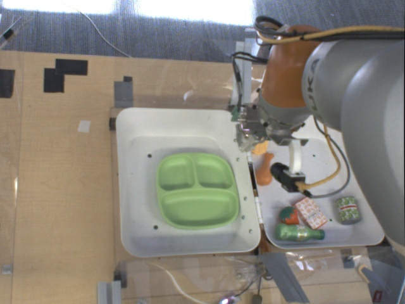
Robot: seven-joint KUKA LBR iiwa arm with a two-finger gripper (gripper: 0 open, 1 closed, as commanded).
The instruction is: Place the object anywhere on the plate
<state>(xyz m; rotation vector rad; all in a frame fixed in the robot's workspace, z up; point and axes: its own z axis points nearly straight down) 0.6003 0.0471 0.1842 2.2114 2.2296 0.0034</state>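
Wooden bench (57, 189), two white bins. Green plate (196, 190) waits bare in left bin (136, 132). Gripper (256, 141) hangs above orange piece (264, 170) in right bin (361, 236), likely pickup target; finger state unclear.

A light green plastic plate with three compartments (197, 190) lies flat in the middle of the left white bin. A small orange carrot-shaped piece (264, 169) lies in the right bin, near its left wall, apart from the plate.
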